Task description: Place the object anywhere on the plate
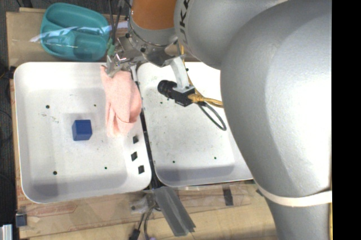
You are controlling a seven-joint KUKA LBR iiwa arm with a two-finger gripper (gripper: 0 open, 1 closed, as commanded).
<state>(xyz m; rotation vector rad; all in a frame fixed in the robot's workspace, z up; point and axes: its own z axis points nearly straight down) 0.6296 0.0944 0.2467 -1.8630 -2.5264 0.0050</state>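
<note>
A pink cloth (121,101) hangs down over the right side of the left bin (25,120). Its top corner is pinched in my gripper (115,62), which is shut on it just below the orange wrist band. The cloth's lower end drapes near the bin floor, beside the divide between the two bins. A teal plate (72,30) with a clear wrapper on it lies outside the bins, behind the left bin's far edge and up-left of the gripper. A small blue cube (82,129) rests on the left bin's floor, left of the cloth.
The right bin (192,157) lies mostly under my large grey arm. A black connector with a yellow-tipped cable loop (189,98) hangs over it. Black clips (137,155) sit on the strip between the bins.
</note>
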